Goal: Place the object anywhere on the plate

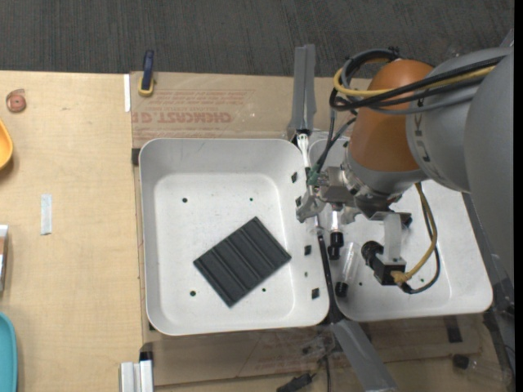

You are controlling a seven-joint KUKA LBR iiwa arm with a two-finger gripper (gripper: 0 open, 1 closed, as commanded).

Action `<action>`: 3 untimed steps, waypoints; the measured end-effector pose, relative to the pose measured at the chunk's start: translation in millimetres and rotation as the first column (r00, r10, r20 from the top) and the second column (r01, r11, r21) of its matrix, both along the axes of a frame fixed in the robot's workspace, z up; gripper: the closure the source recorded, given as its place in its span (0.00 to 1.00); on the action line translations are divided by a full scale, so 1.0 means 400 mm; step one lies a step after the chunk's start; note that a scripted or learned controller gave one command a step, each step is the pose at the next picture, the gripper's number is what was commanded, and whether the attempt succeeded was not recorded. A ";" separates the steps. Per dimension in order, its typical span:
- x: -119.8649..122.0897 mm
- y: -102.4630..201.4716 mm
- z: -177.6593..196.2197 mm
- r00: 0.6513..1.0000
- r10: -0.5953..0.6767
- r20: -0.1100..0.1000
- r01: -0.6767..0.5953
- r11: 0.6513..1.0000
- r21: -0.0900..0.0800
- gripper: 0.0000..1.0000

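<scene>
White bins: two; left bin (163, 300) holds one dark ribbed plate (243, 260); gripper (333, 243) over right bin (458, 292), grip state indeterminate.

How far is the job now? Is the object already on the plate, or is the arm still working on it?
Done: nothing visible yet. The dark ridged plate lies alone in the left bin, with no object on it. In hand: the gripper hangs over the right bin, near the wall between the bins; whether it holds anything cannot be told. Left: bring an object across and set it on the plate.
</scene>
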State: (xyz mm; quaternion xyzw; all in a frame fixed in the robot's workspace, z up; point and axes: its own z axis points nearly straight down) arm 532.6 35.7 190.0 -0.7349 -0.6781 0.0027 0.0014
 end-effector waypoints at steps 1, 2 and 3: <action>0.040 0.078 0.002 0.839 0.544 0.003 -0.544 0.839 0.002 1.00; 0.040 0.078 0.002 0.839 0.544 0.003 -0.544 0.839 0.002 0.00; 0.175 0.132 0.102 0.948 0.320 0.004 -0.320 0.948 -0.001 0.00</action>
